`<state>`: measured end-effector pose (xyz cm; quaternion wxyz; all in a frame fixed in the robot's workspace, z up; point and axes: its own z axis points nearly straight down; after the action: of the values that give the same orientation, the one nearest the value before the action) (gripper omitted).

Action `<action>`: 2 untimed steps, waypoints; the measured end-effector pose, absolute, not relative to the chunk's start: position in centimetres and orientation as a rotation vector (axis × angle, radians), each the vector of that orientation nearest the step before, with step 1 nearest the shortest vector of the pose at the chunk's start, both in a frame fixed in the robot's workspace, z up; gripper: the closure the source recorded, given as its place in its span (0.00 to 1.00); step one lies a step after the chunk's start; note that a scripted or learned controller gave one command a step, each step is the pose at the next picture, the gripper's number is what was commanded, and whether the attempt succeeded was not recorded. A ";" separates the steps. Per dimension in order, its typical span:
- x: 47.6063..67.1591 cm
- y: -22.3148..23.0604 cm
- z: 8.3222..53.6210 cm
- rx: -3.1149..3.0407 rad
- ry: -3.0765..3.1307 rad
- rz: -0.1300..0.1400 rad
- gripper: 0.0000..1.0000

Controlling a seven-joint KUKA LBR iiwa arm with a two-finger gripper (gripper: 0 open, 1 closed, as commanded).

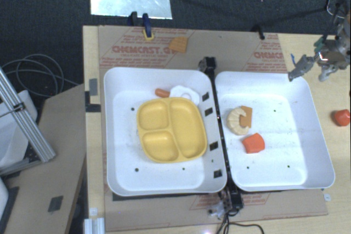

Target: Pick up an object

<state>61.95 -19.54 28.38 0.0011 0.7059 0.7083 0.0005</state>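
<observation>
The right bin (307,134) holds a cream curved piece (237,121) with a thin brown piece (247,113) leaning against it, and an orange-red block (253,143) just in front of them. My gripper (311,70) hangs over the back right corner of that bin, well away from these objects. Its two fingers stand apart and open, with nothing between them. In the left bin (118,118) lie a yellow divided plate (171,130), a white ring-shaped piece (185,94) and a small orange sausage shape (162,93).
An orange-red object (341,117) lies on the bench to the right of the right bin. A tan piece (178,44) rests on the cardboard behind the left bin, near a blue and yellow clamp (146,26). Black clips (209,64) join the bins along their shared edge.
</observation>
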 end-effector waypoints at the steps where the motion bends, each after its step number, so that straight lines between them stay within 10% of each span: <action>1: 55.7 -14.2 23.0 2.220 2.234 -0.004 0.00; 2: 48.2 -12.4 10.9 2.230 2.230 -0.009 0.00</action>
<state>48.17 -12.38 10.94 -0.0062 0.7071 0.7070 -0.0027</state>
